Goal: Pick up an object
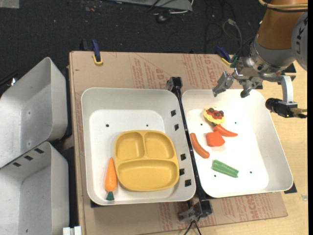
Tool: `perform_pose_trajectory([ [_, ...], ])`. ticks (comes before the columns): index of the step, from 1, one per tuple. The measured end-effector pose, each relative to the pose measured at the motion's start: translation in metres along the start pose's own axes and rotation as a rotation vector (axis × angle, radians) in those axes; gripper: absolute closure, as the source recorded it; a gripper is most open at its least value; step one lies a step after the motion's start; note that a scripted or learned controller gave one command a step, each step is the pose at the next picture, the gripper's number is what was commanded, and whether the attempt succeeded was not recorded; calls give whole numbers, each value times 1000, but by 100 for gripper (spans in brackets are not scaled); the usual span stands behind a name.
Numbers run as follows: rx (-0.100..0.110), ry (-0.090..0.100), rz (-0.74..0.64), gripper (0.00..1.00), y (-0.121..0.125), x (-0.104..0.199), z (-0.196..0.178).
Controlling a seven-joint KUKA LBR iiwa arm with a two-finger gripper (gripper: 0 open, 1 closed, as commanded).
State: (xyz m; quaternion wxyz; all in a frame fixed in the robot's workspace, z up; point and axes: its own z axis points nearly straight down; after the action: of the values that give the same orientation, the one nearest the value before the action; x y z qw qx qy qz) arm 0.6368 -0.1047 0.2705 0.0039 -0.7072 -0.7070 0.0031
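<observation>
My gripper (234, 88) hangs open over the far edge of the right bin (274, 146), with nothing between its fingers. Below it in that bin lie a yellow pastry with red topping (214, 115), a red pepper piece (215, 139) with a thin orange-red strip (226, 130) beside it, a sausage (199, 145) and a green bean pod (225, 169). The left bin (98, 126) holds a yellow divided plate (146, 160) and a carrot (111, 176) to the plate's left.
Two spare white bins (29, 131) stand off the bench at the left. Black clips (175, 83) sit along the seam between the two bins. Cardboard (142, 67) covers the bench around them.
</observation>
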Motion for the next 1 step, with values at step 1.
perform_pose_trajectory([
  [1,-10,-1,-1,0,2,0,-6],
])
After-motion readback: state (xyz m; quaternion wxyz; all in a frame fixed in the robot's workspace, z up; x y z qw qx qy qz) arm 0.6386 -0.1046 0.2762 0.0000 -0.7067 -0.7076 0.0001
